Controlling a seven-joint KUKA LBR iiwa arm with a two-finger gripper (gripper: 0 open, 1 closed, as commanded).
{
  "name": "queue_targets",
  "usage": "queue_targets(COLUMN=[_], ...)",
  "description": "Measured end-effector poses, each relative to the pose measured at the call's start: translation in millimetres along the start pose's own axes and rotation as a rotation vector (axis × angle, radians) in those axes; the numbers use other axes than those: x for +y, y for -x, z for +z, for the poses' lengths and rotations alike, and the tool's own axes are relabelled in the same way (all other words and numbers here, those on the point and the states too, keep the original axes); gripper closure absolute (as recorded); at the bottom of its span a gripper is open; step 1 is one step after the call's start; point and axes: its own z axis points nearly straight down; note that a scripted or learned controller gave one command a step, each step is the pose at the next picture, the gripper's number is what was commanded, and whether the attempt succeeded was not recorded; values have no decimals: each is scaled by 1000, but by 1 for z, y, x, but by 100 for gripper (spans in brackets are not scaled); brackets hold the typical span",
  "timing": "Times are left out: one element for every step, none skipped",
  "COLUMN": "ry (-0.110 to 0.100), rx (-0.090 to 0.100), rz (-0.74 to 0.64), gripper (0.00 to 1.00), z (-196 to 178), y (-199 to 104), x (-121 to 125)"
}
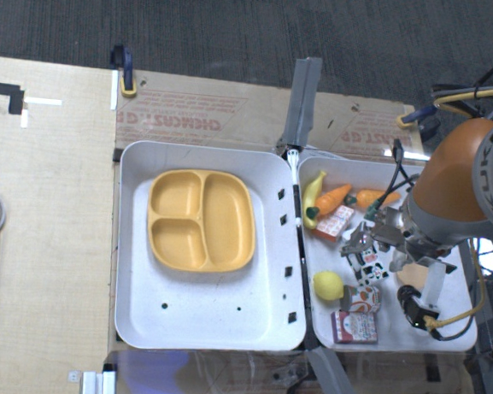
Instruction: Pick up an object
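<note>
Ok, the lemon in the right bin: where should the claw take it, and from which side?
Across its middle, coming straight down from above. The lemon is rounded and lies flat on the right bin floor, near its left wall. A small red box sits just below-right, and the claw is working just up-right of it, so I'd probably close the fingers along the line running toward the wall.

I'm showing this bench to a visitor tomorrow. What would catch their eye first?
Likely the yellow divided plate lying alone in the left bin. Then the arm's orange band over the right bin, where a banana, carrot and lemon lie amid clutter.
</note>
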Motion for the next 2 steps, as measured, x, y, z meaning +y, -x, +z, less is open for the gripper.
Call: queue_targets(ry=[0, 3], rx=[1, 0], rz=[4, -206], gripper=[0, 0], z=[44, 49], y=[23, 2], x=[-19, 3])
